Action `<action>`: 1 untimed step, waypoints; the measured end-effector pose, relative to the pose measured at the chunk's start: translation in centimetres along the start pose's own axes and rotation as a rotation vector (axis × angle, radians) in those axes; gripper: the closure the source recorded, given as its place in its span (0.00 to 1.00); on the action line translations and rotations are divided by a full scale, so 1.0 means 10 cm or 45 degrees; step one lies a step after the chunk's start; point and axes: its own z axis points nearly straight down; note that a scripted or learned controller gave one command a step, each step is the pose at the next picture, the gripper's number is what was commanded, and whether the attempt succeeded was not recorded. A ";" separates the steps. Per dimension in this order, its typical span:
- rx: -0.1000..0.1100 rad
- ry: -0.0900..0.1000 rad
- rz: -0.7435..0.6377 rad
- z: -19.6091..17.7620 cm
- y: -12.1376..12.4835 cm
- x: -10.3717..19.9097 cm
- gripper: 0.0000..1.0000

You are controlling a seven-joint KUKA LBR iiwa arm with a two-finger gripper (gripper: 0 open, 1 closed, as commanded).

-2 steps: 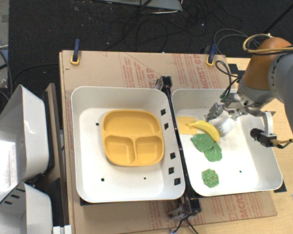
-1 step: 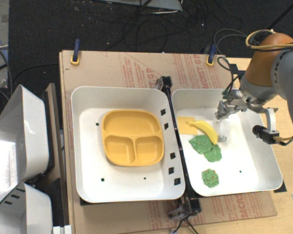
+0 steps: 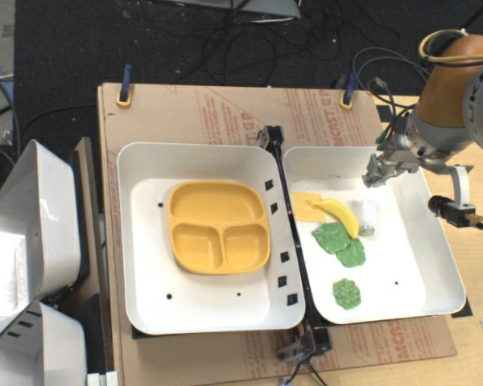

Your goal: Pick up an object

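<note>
In the right bin (image 3: 435,288) lie a yellow banana (image 3: 339,214), a flat yellow slice (image 3: 306,207) under its left end, a green leafy piece (image 3: 340,244) and a small green broccoli-like lump (image 3: 347,293). A small pale translucent item (image 3: 369,218) sits just right of the banana. My gripper (image 3: 376,173) hangs over the bin's upper right part, above and to the right of the banana, apart from all the objects. Nothing shows between its fingers.
The left bin (image 3: 137,215) holds a yellow divided plate (image 3: 219,225). A black divider strip (image 3: 283,215) runs between the bins. Both bins rest on a cardboard sheet (image 3: 225,111). White containers (image 3: 24,223) stand at the far left, and cables lie behind the bench.
</note>
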 end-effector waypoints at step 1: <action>0.001 0.000 0.004 -0.61 -0.04 -0.05 1.00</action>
